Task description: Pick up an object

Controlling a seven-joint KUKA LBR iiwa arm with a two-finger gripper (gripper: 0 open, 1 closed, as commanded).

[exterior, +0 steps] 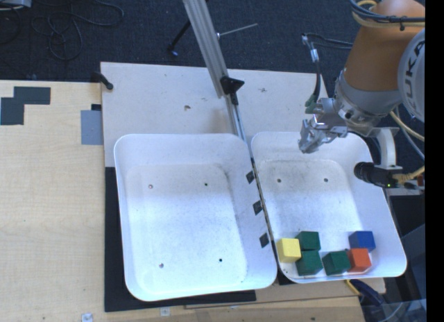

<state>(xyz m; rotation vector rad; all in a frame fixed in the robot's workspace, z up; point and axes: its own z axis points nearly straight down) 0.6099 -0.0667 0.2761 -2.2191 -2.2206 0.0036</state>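
Camera view: the jaws of the gripper [310, 143] are seen at the upper edge of the right bin [326, 182], holding nothing; whether they are spread cannot be told. Yellow [288, 248], green [309, 240], blue [361, 240] and orange [359, 259] blocks are clustered at the lower right.

Dark carpet [104, 22] strewn with cables [62, 8] lies beyond the pale wooden table [48, 202]; a slanted aluminium rail [208, 43] rises over it.
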